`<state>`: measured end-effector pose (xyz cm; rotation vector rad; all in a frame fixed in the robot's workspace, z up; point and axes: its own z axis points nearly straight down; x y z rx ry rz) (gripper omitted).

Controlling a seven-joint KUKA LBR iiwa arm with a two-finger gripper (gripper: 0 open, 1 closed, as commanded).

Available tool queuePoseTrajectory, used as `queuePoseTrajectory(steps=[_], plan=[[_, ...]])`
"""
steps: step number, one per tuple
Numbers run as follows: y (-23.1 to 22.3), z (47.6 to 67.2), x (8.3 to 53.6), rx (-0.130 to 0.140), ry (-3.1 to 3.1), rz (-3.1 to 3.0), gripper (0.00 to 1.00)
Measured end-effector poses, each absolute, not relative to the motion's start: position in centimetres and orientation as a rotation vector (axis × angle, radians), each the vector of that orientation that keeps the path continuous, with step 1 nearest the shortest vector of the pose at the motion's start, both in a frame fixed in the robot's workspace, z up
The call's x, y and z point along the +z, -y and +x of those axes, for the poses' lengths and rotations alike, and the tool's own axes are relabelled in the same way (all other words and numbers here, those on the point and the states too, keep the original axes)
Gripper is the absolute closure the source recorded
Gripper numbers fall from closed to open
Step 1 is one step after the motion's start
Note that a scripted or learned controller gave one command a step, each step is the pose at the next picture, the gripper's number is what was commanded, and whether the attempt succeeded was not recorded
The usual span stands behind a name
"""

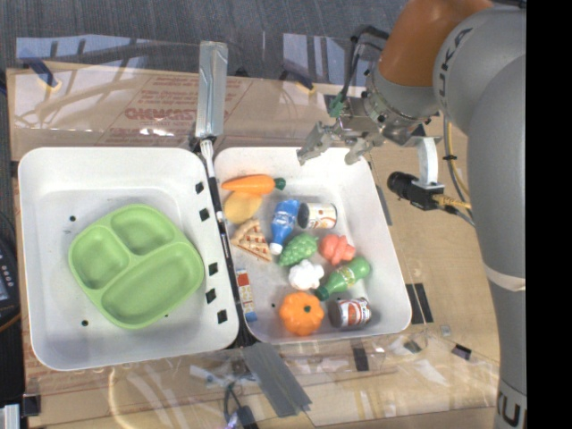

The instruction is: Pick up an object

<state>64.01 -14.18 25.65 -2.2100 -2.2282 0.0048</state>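
A strip of grey tape [277, 378] lies on the tabletop [429, 369] nearest the camera, just below the front rims of the two white bins. The left bin [45, 239] holds one green divided plate [136, 264], with bare floor all round it, widest along the far wall. The right bin [380, 231] is crowded: one carrot [248, 184] by the far left corner, a yellowish piece [239, 206] beneath it, one pizza slice [253, 239], one blue bottle [283, 222], two cans [318, 214] [350, 312], one green cluster [298, 249], one pinkish piece [337, 248], one white piece [306, 274], one green bottle [345, 278] and one pumpkin [301, 313] near the front rim. A small tube [244, 293] lies along the left wall. Open floor remains in the far right corner. The hand [333, 147] hangs over that bin's far rim, fingers spread apart, gripping nothing, well apart from the toys.
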Motion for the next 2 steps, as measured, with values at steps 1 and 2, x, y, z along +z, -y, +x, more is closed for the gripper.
queuePoseTrajectory(steps=[1,2], plan=[[10.4,63.6,11.6,0.007,2.391,-2.027,0.0],[10.1,57.4,9.6,-0.005,2.381,-2.055,0.0]])
